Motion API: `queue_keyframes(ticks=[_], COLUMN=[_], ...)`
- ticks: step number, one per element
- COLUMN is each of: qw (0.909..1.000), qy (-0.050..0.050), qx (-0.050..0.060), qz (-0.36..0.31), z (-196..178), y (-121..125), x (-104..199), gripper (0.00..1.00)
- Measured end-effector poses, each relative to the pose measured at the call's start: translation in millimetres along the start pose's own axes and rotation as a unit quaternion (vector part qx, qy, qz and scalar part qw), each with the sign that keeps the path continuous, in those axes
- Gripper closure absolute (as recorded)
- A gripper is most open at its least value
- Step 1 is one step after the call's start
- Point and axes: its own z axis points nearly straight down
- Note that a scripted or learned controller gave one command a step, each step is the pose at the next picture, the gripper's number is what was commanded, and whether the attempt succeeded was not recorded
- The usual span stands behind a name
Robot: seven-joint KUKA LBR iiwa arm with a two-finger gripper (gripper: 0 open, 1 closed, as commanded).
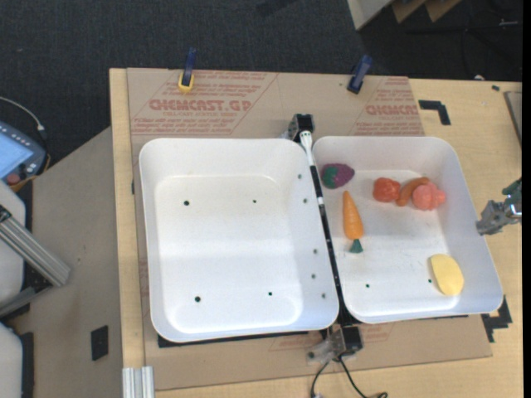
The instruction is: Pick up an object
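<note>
The right bin point(465, 191) holds several toy foods. An orange carrot point(353, 216) with a green tip lies near its left wall. A purple and green piece point(337, 174) sits at the bin's back left. A red tomato point(385, 190), an orange piece point(407, 191) and a pink piece point(427, 196) cluster at the back. A yellow lemon-like piece point(446, 274) rests at the front right. My gripper point(500, 215) pokes in at the right edge, just outside the right bin's right rim, with nothing visibly held.
The left bin point(166, 247) sits beside the right one on a brown board point(133, 123). Blue clamps point(188, 69) point(360, 73) hold the board's far edge. A cable and connector point(336, 351) lie at the front between the bins.
</note>
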Motion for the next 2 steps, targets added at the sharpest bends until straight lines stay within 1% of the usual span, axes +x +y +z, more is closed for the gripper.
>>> queue_keyframes(ticks=[1,2], qw=[1.0,1.0], qy=[0.003,0.004], qx=[0.002,0.008], qz=[-0.005,0.002], z=[-6,87], y=[24,-5], x=[68,0], gripper=[1.0,1.0])
